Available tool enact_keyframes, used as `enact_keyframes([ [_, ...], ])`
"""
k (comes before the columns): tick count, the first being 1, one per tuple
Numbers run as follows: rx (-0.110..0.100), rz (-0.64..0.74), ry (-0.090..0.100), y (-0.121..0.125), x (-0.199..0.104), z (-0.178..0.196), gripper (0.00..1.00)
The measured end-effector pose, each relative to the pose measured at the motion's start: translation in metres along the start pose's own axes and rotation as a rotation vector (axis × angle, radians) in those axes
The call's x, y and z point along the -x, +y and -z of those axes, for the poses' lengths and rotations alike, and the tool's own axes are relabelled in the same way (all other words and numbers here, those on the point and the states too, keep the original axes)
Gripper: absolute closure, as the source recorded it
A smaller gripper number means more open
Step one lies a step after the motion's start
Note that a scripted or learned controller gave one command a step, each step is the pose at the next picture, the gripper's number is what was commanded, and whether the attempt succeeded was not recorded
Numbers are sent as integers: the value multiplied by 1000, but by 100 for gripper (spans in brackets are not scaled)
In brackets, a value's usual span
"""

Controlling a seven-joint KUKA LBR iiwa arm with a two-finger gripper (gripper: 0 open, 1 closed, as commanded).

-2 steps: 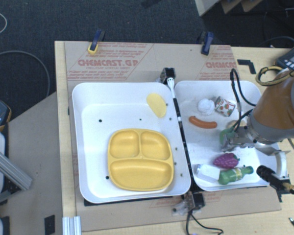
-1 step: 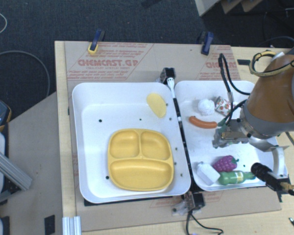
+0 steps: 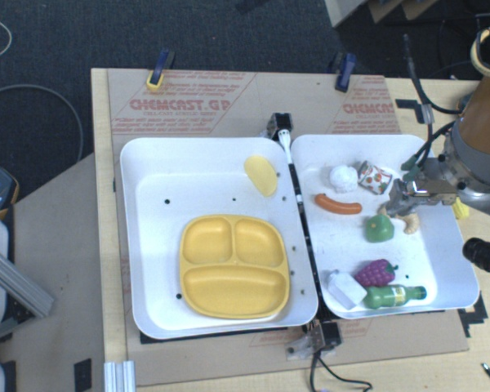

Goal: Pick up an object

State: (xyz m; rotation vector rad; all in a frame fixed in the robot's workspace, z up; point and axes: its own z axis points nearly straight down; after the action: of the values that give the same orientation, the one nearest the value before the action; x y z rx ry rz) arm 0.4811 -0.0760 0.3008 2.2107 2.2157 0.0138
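Note:
My gripper (image 3: 399, 216) hangs low over the right bin (image 3: 449, 256), at its right side. It is open, with two pale fingertips (image 3: 410, 224) spread apart and nothing between them. A green round fruit (image 3: 379, 229) lies just left of and below the fingertips, close to them. A small patterned cup (image 3: 375, 178) lies up and to the left of the gripper, beside a white ball (image 3: 342, 176). An orange sausage-shaped piece (image 3: 338, 205) lies left of the fruit. Purple grapes (image 3: 374, 272), a green bottle (image 3: 394, 296) and a white block (image 3: 344, 288) sit at the bin's front.
The left bin (image 3: 147, 178) holds a yellow divided plate (image 3: 233, 265) and a yellow oval piece (image 3: 261, 175) near its back right corner. The ridge between the bins (image 3: 298, 211) runs down the middle. Cables and a black part (image 3: 483, 256) crowd the right edge.

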Motion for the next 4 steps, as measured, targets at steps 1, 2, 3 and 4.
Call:
enact_keyframes([
  [1, -3, 6, 4, 1, -60, 79, 100],
  [2, -11, 3, 3, 0, -108, 81, 100],
  [3, -22, 9, 4, -2, -205, 43, 100],
  [4, -14, -1, 2, 0, -200, 56, 100],
])
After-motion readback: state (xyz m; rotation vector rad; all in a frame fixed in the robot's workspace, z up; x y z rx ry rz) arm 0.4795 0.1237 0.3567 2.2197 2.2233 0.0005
